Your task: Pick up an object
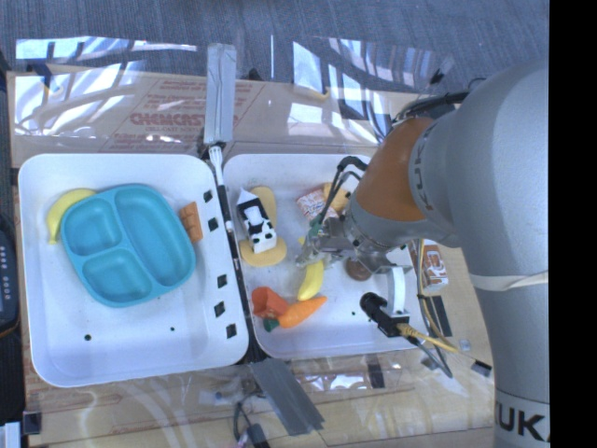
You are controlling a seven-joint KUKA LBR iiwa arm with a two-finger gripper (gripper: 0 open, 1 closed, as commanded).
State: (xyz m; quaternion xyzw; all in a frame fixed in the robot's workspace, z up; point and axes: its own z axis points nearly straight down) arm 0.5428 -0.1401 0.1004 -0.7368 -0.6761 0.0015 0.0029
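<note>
Right bin (280, 343) | gripper (315, 245) hovered over a small banana (312, 281) — its grip state could not be told | carrot (300, 313) lay touching the banana's tip — a descent risked nudging both aside, a miss.

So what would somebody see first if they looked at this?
Probably the big grey arm with its orange band, reaching in from the right over the right bin. Next, the bright blue divided plate in the left bin. Then the carrot and the black-and-white toy cow in the right bin.
</note>
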